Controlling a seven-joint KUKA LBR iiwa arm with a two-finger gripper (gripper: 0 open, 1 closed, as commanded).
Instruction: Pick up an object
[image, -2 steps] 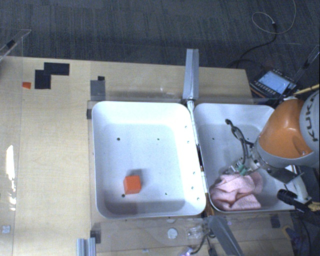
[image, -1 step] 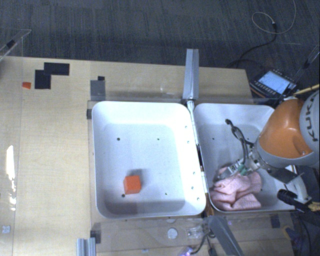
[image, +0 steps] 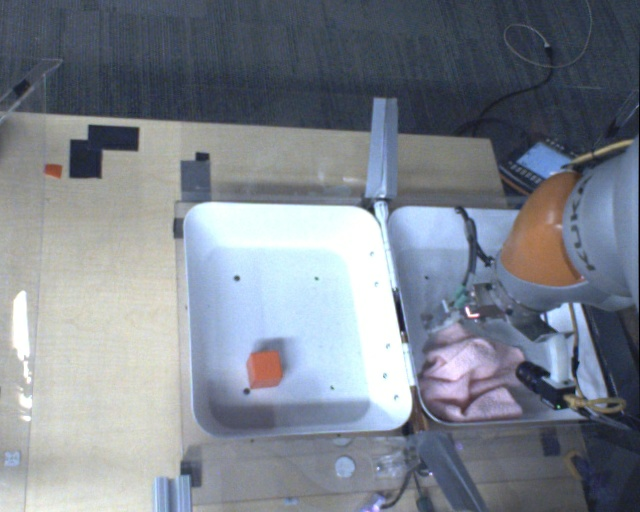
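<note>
Two shallow white bins on a pale wooden worktop (image: 100, 330), the arm over the right one.

The left white plastic bin (image: 290, 235) holds a small orange cube (image: 265, 369) at about 7 o'clock on its floor. The right white bin (image: 430, 240) holds a crumpled pink cloth (image: 470, 380) at its 6 o'clock end. The grey arm with the orange band (image: 545, 245) hangs over that bin; its tool (image: 478, 308) sits just above the cloth's upper edge, and I cannot tell its state.

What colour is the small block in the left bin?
Orange; the block shows clearly in the camera view, lying near the left bin's front.
</note>
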